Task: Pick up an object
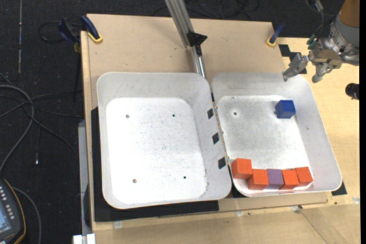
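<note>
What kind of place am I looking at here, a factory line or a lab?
Most likely a robotics lab test bench, not a factory line. Two white bins sit on a clamped wooden board, small coloured blocks serve as practice objects, and loose cables trail over the dark floor.

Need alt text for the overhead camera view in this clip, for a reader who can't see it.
The gripper hangs open above the far right corner of the right bin, holding nothing. In that bin a blue cube sits alone, and orange blocks with one purple block line its near edge. The left bin lies alongside.
</note>
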`<state>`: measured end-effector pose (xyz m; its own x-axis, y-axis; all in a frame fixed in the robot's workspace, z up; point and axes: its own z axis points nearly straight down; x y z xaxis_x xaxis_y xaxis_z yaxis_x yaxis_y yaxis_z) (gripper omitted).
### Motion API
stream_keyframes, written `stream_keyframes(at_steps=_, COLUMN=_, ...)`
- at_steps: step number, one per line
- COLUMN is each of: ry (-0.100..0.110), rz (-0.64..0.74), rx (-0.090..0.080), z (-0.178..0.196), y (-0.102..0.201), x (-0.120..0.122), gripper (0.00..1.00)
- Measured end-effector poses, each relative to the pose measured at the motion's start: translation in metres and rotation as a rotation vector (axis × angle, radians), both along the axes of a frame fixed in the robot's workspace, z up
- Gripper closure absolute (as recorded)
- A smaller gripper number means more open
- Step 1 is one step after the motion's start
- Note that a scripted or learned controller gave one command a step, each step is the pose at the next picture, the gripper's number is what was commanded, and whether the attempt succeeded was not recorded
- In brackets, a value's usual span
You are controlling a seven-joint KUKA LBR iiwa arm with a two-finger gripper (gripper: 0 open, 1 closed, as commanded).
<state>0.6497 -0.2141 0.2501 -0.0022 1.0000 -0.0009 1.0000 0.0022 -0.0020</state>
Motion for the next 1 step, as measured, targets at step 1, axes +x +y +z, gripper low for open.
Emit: stream_keyframes(at_steps=1, ry=0.006, rz=-0.004, rx=0.002, z=-0.0884, y=-0.0104, x=-0.0095, gripper=0.00)
